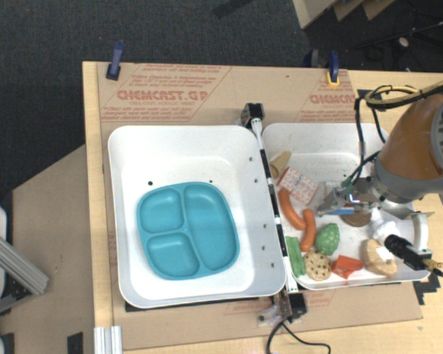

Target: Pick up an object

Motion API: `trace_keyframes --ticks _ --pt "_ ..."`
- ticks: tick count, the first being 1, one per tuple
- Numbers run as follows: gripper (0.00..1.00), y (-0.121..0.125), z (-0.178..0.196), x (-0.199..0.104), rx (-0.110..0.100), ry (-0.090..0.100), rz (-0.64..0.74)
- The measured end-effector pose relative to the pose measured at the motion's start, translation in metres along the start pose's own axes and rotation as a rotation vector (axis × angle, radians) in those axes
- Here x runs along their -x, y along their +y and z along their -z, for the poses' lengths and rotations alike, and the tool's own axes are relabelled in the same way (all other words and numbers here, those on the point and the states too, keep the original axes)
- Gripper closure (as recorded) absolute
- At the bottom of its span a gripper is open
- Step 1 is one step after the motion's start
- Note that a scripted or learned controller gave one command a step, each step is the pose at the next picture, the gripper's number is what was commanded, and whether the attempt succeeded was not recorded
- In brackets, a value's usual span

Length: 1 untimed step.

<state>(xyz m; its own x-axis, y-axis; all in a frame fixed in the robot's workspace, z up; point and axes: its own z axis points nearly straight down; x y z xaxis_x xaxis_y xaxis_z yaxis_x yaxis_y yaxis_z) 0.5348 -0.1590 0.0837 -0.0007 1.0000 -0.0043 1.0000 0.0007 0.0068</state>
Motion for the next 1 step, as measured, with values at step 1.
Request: trace_keyframes --ticks 1 --pt "0.00 0.0194 0.0041 0.0421 0.003 0.001 0.000"
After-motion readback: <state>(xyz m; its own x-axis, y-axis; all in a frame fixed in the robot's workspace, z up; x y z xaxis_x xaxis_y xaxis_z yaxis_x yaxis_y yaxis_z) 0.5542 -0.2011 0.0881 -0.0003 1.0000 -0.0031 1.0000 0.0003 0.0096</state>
